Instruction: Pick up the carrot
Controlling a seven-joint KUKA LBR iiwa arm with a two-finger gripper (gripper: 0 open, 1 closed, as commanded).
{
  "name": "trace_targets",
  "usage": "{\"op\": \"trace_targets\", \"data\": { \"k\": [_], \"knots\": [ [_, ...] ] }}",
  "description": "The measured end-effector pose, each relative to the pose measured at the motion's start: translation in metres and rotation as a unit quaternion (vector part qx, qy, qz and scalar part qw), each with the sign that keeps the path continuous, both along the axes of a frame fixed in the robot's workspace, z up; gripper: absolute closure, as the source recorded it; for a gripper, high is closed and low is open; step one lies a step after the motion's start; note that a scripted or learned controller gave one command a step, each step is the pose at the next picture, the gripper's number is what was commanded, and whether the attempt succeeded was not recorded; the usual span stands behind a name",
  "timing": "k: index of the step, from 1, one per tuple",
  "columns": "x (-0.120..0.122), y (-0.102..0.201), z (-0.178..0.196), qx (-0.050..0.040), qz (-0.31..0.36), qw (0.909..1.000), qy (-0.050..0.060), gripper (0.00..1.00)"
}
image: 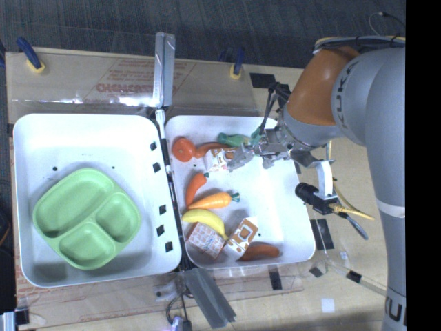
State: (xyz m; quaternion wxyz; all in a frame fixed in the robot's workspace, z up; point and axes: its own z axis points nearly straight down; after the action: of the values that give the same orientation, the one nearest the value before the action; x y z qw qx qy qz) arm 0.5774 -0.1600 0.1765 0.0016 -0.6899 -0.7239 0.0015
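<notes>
Gripper (242, 156) sits low near the right bin's (293, 216) far edge, beside a small carton (219, 160); I cannot tell its opening or any hold. I judge pickup not done: the carrot (211, 201) lies mid-bin toward the left wall, above the banana (204, 220).

Bench (62, 71): pale wood-coloured top, clear sheet with red print over its far part; two shallow white bins side by side on it, left bin (41, 133) and right bin (293, 216), walls touching along the middle; grey metal bar (164, 67) upright at the far end of that seam, another grey piece (207, 296) at the near end; blue clamps (29, 54) on the far edge; black tape patches (321, 233) on the bench right of the right bin.
</notes>
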Motion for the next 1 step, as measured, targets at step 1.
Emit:
{"op": "trace_targets", "data": {
  "k": [1],
  "knots": [
    [-0.0012,0.0688,-0.085,0.0013,0.214,0.9768,-0.001,0.0]
  ]
}}
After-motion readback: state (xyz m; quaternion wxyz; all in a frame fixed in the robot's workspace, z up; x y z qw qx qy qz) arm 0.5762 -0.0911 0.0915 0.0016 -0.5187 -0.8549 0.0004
